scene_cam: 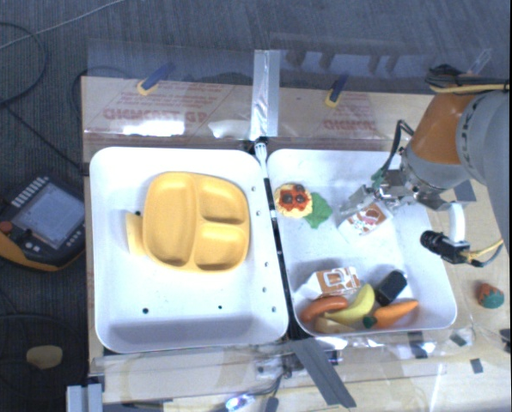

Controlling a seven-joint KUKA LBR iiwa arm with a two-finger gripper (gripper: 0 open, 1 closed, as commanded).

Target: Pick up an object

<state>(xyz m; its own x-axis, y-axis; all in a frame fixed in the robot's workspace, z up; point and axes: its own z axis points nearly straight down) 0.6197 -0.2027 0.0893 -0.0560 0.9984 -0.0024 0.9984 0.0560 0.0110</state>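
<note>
My gripper [365, 201] is low in the right bin [428, 273], near its back right part, on the end of the grey arm with the orange band [436, 136]. It sits right over a small white and red packet [367, 221] and looks to be touching its upper edge. To its left lies a red and yellow toy on a green leaf [297, 201]. At the bin's front lie an orange and white box [338, 279], a banana [356, 305], a sausage [320, 305], a black object [391, 286] and a carrot [394, 313].
A yellow divided plate [196, 219] lies in the left bin [153, 324]. A black and white fitting on the arm [449, 243] hangs over the right bin's right rim. A small red and green item [490, 295] lies on the bench outside it. A control pendant [41, 221] rests on the floor at left.
</note>
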